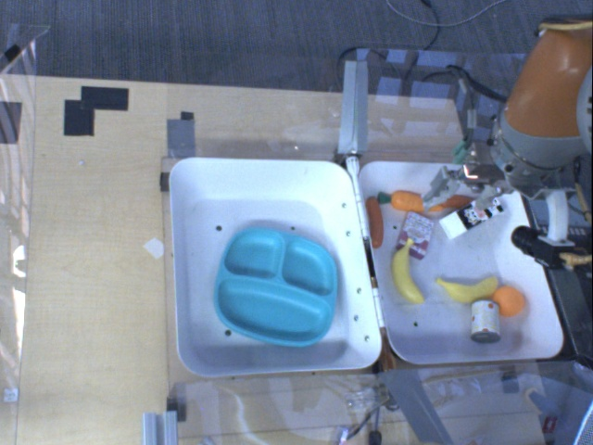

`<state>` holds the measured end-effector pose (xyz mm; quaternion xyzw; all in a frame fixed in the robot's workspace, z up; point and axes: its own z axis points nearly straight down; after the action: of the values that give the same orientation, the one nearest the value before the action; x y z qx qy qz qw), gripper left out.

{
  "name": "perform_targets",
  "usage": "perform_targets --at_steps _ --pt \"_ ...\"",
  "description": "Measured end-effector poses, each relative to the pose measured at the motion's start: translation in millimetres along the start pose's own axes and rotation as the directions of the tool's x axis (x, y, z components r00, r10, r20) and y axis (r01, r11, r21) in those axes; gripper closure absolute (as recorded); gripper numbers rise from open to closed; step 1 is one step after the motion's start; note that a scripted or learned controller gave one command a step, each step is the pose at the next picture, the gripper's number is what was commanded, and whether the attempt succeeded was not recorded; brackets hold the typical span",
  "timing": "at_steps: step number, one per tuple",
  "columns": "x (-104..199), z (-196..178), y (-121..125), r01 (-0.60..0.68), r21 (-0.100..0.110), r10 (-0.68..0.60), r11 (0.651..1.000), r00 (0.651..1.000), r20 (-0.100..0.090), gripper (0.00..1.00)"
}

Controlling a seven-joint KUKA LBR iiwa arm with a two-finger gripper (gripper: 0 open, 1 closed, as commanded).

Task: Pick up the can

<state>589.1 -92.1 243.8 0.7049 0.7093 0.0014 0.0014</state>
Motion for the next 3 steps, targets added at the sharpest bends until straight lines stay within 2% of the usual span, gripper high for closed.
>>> perform_targets --at_steps 1,2,3 --pt "-67 25 3 -0.262 -0.001 0.262 0.965 0.965 0.001 0.00" --pt "-91 91 33 -0.324 0.001 0.324 0.946 0.946 0.002 0.00" --pt "-100 156 14 -0.461 -0.004 0.461 0.887 0.887 -0.001 0.00"
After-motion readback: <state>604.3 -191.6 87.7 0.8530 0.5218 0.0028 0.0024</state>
